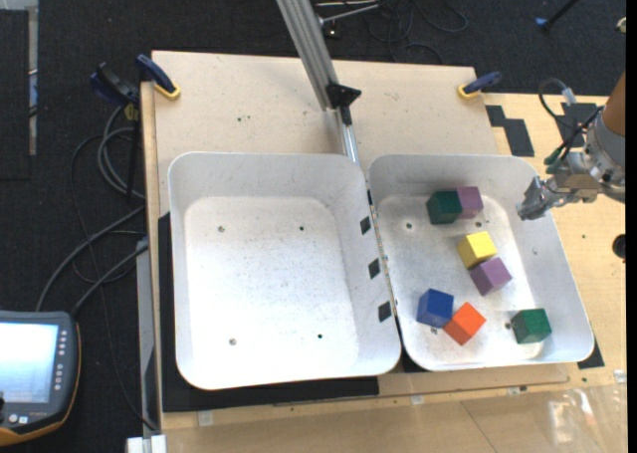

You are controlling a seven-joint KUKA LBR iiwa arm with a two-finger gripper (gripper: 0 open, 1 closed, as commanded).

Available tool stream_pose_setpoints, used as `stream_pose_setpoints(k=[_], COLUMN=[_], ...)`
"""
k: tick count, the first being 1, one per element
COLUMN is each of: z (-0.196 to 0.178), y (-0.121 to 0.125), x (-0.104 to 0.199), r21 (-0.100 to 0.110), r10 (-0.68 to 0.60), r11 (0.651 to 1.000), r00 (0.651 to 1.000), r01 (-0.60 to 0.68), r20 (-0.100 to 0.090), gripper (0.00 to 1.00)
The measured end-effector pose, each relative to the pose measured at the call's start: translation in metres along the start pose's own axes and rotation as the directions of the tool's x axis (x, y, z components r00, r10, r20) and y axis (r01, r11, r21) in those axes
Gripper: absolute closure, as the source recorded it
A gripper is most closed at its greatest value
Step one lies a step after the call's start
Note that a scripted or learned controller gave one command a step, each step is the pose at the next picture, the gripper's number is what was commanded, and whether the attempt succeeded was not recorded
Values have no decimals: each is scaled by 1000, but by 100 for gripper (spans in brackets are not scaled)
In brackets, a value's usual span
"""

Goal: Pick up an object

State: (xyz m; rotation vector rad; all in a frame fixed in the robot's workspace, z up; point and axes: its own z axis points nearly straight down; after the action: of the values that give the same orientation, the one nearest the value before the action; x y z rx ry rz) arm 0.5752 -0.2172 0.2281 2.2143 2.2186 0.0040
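Our gripper (530, 204) hangs over the right bin's (557, 272) far right rim, its grip state indiscernible; all blocks remain unpicked.

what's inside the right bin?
Right bin holds seven cubes: two green, two purple, yellow, blue, orange. Anything beneath them is hidden.
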Motion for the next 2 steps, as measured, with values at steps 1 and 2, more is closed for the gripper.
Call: stream_pose_setpoints(k=[1, 2], z=[9, -5], y=[13, 25], x=[50, 104], r21=[6, 3], r10=[-6, -7], r11=[1000, 1000], r00=[1000, 1000], r01=[6, 7], r20=[-5, -4], gripper=[100, 100])
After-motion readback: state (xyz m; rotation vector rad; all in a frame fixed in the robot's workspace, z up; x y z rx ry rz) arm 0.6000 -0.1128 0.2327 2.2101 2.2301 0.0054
